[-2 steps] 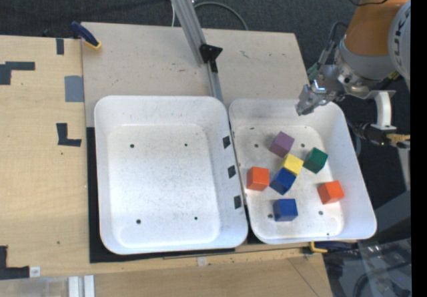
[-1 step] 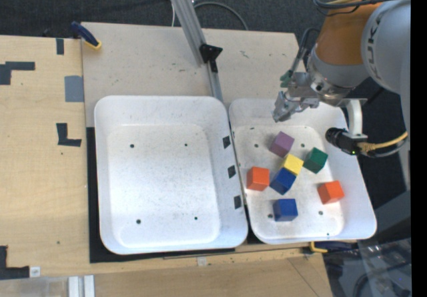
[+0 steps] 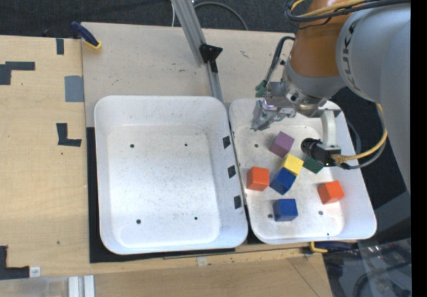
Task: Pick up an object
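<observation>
**Gripper over right bin, nothing between fingers**

Gripper [image 3: 264, 115] hangs at right bin's [image 3: 357, 222] 11 o'clock corner, fingers slightly parted, holding nothing. Purple block [image 3: 282, 143] lies near, at its 4 o'clock. Yellow block [image 3: 293, 164] touches blue block [image 3: 282, 181].

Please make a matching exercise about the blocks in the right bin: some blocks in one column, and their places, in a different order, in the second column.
Blocks:
1. purple block
2. yellow block
3. lone blue block
4. orange block at the left

Places:
A. nearest the front rim of the right bin
B. just below the gripper
C. close to the wall shared with the left bin
D. touching the upper blue block

Pairs: 1-B, 2-D, 3-A, 4-C
</observation>
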`<act>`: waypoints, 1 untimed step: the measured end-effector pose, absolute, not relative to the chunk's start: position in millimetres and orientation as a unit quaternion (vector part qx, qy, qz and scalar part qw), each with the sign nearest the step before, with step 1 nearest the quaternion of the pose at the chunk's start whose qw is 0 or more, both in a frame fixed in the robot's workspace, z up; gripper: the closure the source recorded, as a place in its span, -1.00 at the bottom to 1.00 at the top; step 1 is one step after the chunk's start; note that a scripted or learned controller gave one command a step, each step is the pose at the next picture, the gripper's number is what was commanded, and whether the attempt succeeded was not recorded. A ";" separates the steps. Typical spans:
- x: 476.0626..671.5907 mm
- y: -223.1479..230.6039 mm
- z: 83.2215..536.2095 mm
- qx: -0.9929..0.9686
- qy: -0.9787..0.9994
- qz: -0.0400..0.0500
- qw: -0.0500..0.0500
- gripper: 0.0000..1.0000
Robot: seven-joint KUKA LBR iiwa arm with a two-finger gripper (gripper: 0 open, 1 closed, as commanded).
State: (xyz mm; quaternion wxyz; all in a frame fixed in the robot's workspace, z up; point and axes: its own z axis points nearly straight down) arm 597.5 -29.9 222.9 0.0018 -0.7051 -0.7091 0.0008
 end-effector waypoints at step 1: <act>580.9 23.4 213.7 -0.705 -0.709 0.001 0.002 1.00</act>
